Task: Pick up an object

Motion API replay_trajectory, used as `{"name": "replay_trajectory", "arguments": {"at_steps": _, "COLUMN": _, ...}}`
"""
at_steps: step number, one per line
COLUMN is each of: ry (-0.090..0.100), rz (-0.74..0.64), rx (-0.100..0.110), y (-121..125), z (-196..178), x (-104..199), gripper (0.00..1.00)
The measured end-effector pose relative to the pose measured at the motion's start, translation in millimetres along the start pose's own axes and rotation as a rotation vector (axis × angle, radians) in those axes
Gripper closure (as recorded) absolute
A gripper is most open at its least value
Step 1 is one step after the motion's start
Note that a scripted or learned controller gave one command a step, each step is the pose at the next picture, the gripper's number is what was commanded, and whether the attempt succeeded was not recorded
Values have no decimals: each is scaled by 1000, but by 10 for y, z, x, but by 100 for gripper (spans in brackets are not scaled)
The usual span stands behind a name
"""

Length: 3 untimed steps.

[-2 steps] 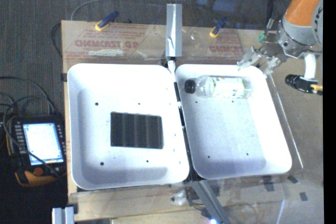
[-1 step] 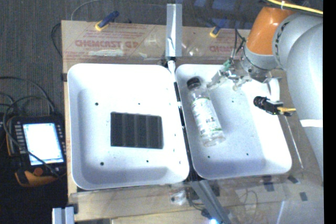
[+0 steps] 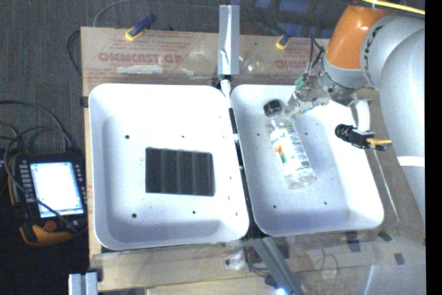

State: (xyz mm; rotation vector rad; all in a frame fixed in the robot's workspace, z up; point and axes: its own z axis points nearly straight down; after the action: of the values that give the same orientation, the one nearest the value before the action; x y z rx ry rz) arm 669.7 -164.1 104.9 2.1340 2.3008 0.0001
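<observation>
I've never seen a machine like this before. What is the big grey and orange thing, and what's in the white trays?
That big grey and orange thing is a robot arm. It reaches in from the right of the picture, and the camera looks down on it from above. At its end is a gripper, its hand for picking things up. On the bench sit two shallow white bins. The left bin holds a flat dark ridged panel. The right bin holds a clear plastic bottle lying on its side with a dark cap. The gripper hangs just over the bottle's cap end. I can't tell if it is gripping anything.
</observation>
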Motion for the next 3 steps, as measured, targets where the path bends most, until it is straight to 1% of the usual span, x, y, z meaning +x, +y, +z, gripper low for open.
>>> {"name": "replay_trajectory", "arguments": {"at_steps": 1, "ry": 0, "rz": 0, "rx": 0, "y": -1, "z": 2, "x": 0, "gripper": 0}}
{"name": "replay_trajectory", "arguments": {"at_steps": 2, "ry": 3, "rz": -134, "rx": 3, "y": -569, "z": -72, "x": 174, "gripper": 0}}
{"name": "replay_trajectory", "arguments": {"at_steps": 3, "ry": -7, "rz": -506, "rx": -7, "y": -422, "z": 131, "x": 306, "gripper": 0}}
